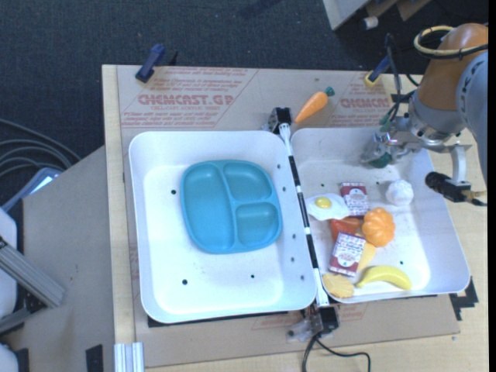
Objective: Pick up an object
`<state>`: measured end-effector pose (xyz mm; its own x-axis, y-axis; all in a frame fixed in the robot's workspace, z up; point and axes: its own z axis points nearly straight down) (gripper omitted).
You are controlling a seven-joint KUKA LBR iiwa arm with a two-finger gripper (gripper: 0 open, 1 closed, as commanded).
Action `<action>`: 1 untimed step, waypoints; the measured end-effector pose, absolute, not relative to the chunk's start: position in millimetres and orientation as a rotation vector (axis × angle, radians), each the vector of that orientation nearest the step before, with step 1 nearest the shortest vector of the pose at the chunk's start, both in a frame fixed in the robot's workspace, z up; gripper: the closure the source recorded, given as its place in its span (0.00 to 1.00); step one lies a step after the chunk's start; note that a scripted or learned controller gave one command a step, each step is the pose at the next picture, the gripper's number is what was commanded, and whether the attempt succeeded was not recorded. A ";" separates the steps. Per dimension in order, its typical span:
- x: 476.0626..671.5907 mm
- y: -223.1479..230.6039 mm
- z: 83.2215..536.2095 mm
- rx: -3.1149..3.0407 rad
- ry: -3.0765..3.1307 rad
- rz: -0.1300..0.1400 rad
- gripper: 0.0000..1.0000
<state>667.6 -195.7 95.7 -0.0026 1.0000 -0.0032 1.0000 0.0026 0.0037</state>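
Bench: cardboard-topped bench (232, 99) on dark carpet, bearing two white bins side by side; the landmark for all places below is the right bin (442, 266).
Gripper: the gripper (380, 155) hangs over the right bin's far part, near its back wall; whether it is spread or closed I cannot tell, and nothing is seen held in it.
Nearest thing: a white ball (400, 193) lies just toward the near side of the gripper, inside the right bin.
Cluster: further toward the right bin's middle lie a red carton (354, 198), a fried egg (323, 204), an orange pumpkin (378, 226) and a second carton (348, 253), crowded and partly touching.
Near end: a banana (384, 277) and a cracker (338, 286) lie by the right bin's near wall.
Outside: a carrot (311, 106) lies on the bench beyond the right bin's far left corner.
Left of the right bin: a blue tray (231, 205) sits in the left bin (155, 270).
Step in hand: probably picking a target and lining up above it.
Doing it well: the ball stands apart, so a descent there risks fewer knocks than in the cluster; being round, it may roll, so centring over it matters.
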 end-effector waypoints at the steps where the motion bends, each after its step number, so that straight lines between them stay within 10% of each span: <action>1: 570.9 -161.7 236.6 2.221 2.221 0.001 1.00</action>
<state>570.9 -161.7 236.6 0.0001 1.0000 -0.0002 1.0000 -0.0001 0.0013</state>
